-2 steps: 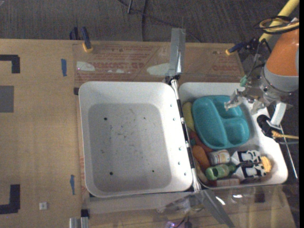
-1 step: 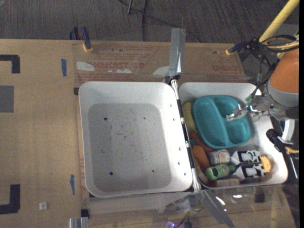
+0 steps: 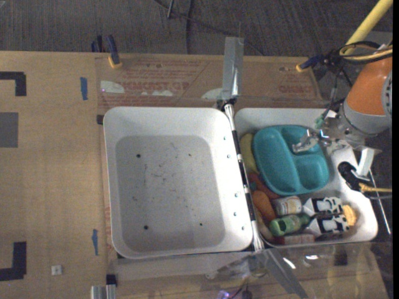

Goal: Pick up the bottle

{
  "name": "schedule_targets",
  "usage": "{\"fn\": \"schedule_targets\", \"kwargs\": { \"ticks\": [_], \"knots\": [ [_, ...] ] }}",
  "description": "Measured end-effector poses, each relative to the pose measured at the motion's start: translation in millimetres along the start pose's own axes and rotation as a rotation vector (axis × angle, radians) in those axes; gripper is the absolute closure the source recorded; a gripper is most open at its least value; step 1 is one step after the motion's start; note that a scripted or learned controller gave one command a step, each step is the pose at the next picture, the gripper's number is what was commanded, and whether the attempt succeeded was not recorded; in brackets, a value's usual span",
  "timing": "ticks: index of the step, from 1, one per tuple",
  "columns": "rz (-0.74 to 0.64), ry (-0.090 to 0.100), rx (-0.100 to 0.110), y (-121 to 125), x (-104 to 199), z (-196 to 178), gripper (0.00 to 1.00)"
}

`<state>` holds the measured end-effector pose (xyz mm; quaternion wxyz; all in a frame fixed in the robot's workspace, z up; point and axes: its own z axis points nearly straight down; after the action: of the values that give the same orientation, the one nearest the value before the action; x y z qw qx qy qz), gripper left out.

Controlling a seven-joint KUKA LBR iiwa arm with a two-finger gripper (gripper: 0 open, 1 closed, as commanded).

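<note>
A green bottle (image 3: 289,224) lies on its side near the front wall of the right bin (image 3: 368,226), among other items. My gripper (image 3: 305,144) hangs over the far right part of a teal divided plate (image 3: 285,167), well behind the bottle and apart from it. Nothing shows in the gripper. The grey arm with its orange band (image 3: 369,95) reaches in from the right.
A yellow banana-like piece (image 3: 247,151) lies left of the plate. An orange carrot-like piece (image 3: 262,205), a cream container (image 3: 288,204) and a black-and-white toy (image 3: 328,213) crowd the bottle. The left bin (image 3: 118,136) stands beside it. Cables (image 3: 349,53) hang at the back right.
</note>
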<state>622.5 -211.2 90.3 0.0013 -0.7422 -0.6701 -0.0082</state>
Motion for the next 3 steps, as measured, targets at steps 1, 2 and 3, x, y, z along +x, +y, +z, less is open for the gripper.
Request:
{"fn": "schedule_targets", "kwargs": {
  "ticks": [1,2,3],
  "knots": [
    [0.0,-0.012,-0.009,1.7,-3.9,-12.5,1.0],
    [0.0,-0.011,-0.006,1.0,-3.7,-11.2,0.0],
    [-0.036,-0.021,0.001,7.9,34.4,2.2,0.0]
  ]
}}
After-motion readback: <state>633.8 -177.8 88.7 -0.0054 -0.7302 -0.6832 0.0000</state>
